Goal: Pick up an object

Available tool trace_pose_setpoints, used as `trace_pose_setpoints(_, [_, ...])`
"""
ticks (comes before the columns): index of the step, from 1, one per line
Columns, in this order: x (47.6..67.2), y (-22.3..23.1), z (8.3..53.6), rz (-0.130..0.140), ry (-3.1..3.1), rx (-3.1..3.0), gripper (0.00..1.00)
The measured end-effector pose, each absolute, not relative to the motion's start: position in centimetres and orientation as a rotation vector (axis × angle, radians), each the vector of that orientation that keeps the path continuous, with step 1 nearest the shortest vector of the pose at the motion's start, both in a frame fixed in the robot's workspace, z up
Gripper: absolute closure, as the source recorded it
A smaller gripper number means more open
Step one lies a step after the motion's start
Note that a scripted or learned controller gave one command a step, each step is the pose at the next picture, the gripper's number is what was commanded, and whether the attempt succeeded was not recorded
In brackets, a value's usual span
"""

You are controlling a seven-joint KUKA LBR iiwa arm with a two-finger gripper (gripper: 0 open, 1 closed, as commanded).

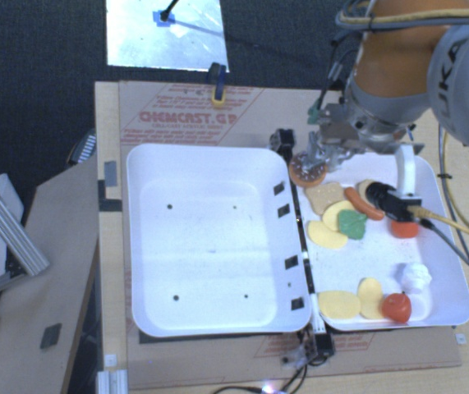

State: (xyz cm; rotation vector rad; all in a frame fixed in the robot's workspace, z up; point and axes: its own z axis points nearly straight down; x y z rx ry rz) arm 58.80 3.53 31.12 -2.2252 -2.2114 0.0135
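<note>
The left bin (pixel 209 245) takes up the left half of the bench and plays no part in this step. Just right of the seam between the bins, at the far left corner of the right bin (pixel 441 257), lies a toy doughnut (pixel 305 171), brown with sprinkles, close against the bin wall. The gripper (pixel 316 161) hangs right over it, apparently touching or just above its right edge. Whether the pincer is apart, together or clamped on the doughnut cannot be told from this angle.

The doughnut looks like the object being tried for. To do this well, I judge the gripper should sit centred over the ring rather than at its edge, and come down straight. The corner wall leaves little room on the left and far sides. A grip across the ring from near to far seems safer than one that pushes it into the wall.

To the right and nearer, a toast slice (pixel 324 195) lies just beside the doughnut, so a wide approach could nudge it. Further on are a yellow slice (pixel 326 235), a green piece (pixel 352 223) and a toy sausage (pixel 362 203). A red tomato (pixel 396 306) lies well apart at the near right.
</note>
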Motion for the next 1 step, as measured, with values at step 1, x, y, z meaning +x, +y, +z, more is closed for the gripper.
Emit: trace_pose_setpoints(1, [67.03, 8.77, 29.27, -0.005, -2.231, -2.214, 1.00])
